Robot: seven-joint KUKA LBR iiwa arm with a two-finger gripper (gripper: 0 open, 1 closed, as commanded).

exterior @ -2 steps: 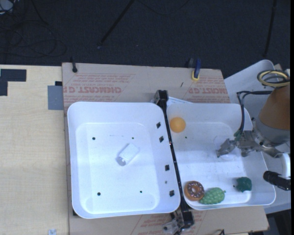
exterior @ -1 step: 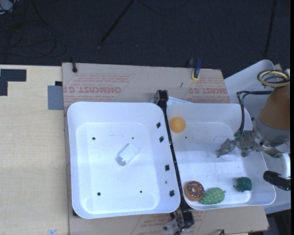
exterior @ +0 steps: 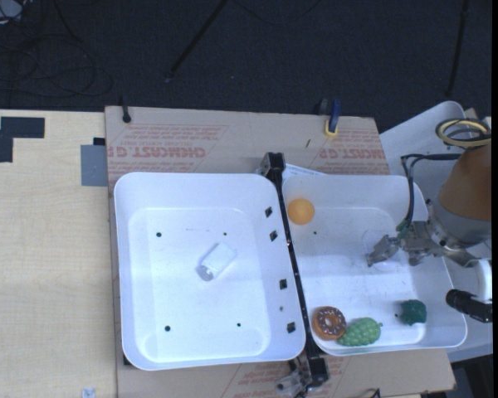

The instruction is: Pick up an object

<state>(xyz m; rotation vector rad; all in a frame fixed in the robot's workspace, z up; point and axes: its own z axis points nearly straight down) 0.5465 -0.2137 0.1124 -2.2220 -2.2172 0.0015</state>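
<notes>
Orange ball (exterior: 300,212) lies loose in the right bin (exterior: 357,201), while the gripper (exterior: 382,251) hovers nearby, fingers spread and holding nothing.

Arm (exterior: 469,193) reaching in from right, fingers (exterior: 380,251) low, spread, holding nothing

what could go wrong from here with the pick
The gripper sits over bare floor of the right bin, apart from every item, so closing here would likely grab nothing. The donut and green bunch lie touching against the near wall, so a grasp there may hit the rim or nudge both. The orange ball may roll away if bumped.
</notes>
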